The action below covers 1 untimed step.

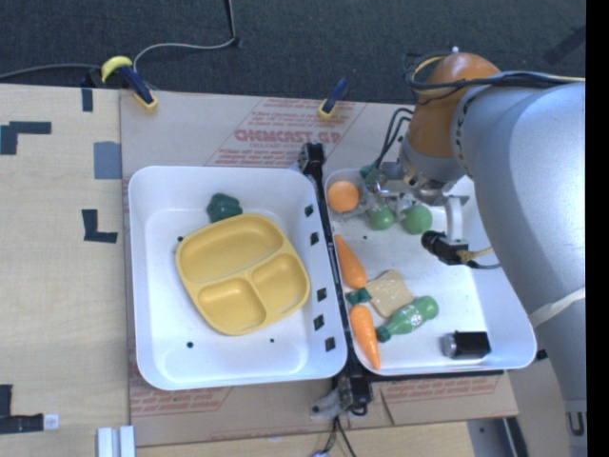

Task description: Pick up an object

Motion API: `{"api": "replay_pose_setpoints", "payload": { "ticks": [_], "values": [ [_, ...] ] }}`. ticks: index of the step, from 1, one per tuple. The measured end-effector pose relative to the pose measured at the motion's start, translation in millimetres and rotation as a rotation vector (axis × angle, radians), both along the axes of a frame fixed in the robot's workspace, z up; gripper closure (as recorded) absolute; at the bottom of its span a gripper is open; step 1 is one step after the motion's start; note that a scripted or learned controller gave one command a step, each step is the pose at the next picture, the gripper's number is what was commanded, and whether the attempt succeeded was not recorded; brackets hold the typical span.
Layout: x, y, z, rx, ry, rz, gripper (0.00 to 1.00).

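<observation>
The right bin (495,284) holds an orange ball (343,196) at its far left corner. Two green round fruits (382,218) (416,220) lie just right of the ball. My gripper (385,193) hangs low over the far end of this bin, directly above the left green fruit and beside the orange ball. Further forward lie an orange carrot (350,263), a tan slice of bread (388,292), a green bottle (408,318), a second carrot (364,335) and a small black block (465,345). Nothing is visibly in the gripper.
The left bin (157,350) carries a yellow divided plate (243,272) and a dark green item (225,207) behind it. The divider (322,246) between the bins runs close to the gripper's left. The grey arm (533,179) covers the right bin's right side.
</observation>
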State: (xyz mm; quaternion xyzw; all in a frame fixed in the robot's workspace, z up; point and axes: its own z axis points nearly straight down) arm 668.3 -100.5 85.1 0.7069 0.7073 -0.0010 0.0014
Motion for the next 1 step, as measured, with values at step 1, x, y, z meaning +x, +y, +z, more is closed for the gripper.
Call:
{"api": "replay_pose_setpoints", "payload": {
  "ticks": [1],
  "values": [
    [0.0, 0.4, 9.9, -0.001, 0.002, 0.001, 1.0]
  ]
}}
